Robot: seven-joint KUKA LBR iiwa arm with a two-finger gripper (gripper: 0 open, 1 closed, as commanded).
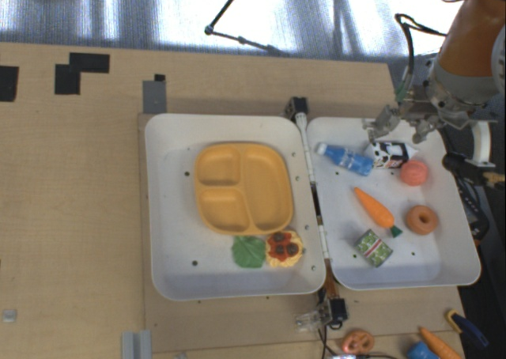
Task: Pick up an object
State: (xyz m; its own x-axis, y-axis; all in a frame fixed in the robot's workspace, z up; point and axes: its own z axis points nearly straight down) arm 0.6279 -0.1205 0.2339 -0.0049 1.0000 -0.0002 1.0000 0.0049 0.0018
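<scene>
My gripper (400,131) hangs over the far edge of the right bin (455,270), its fingers spread open with nothing between them. Just below it lies a small black-and-white toy (390,155). Beside that toy are a blue bottle (345,158) on the left and a pink ball (413,172) on the right. Further forward in the same bin lie an orange carrot (374,209), a brown donut (421,220) and a green carton (372,247).
The left bin (170,270) holds a yellow divided plate (241,188), a green leaf (249,251) and a small pizza piece (285,248). A pretzel (357,341) and an orange toy (433,345) lie on the bench in front of the right bin.
</scene>
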